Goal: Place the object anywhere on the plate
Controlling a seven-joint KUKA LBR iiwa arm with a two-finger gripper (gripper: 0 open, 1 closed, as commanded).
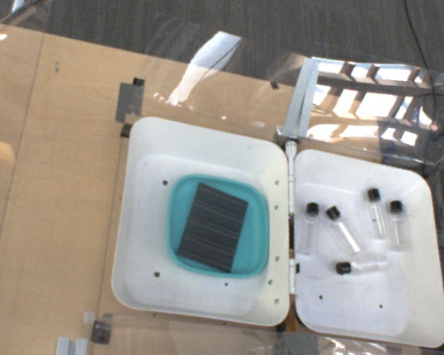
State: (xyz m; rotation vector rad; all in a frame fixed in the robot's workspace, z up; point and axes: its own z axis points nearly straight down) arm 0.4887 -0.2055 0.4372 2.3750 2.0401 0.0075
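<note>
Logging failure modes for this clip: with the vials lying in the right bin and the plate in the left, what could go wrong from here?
1. The clear vials with black caps lie close together at mixed angles in the right bin; a grasp may catch two or slip off one.
2. A dark ribbed block covers most of the teal plate, so a vial set down could land on it and roll off.

Left bin point(139, 201) holds the plate point(253, 253) at its middle with the ribbed slab point(213, 226) lying flat on it, while the right bin point(401, 314) alongside carries several capped vials point(376, 209) scattered apart across its floor.
</note>
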